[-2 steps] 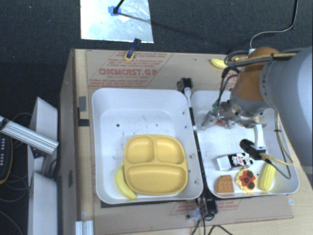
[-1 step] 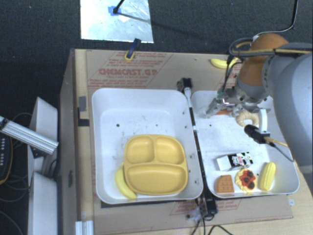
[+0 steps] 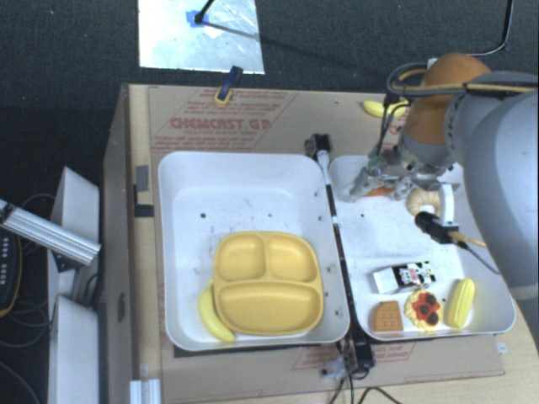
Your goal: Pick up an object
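A: What is seen in the left bin (image 3: 181, 192)?
B: A yellow divided tray (image 3: 268, 280), with a banana (image 3: 212, 316) tucked against its left edge.
A: And the gripper (image 3: 370, 183)?
B: It is lowered into the right bin (image 3: 362, 234), far end; the finger state cannot be told. An orange piece (image 3: 381, 192) lies just beside it, long axis left-right. 4 toys are lined near the front wall.

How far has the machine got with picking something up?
Nothing looks lifted yet. The gripper is low over the back of the right bin, near a pale ring-shaped toy. The corn, cracker and yellow tray lie untouched, so the grasp and lift remain.
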`<control>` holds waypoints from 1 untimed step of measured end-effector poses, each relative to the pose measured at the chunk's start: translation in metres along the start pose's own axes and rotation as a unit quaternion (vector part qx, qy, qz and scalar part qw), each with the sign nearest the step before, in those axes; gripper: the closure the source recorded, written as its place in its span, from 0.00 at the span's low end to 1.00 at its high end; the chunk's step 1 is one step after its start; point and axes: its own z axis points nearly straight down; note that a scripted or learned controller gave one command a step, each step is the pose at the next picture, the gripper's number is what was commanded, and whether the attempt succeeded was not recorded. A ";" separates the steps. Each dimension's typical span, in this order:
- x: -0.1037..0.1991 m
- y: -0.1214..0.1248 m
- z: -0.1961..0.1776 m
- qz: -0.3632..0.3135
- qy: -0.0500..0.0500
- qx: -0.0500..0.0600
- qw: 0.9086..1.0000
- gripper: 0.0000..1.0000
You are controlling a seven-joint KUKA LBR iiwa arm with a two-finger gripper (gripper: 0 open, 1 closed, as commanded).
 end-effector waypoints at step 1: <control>-0.019 0.001 0.000 0.000 0.000 -0.003 1.000 0.00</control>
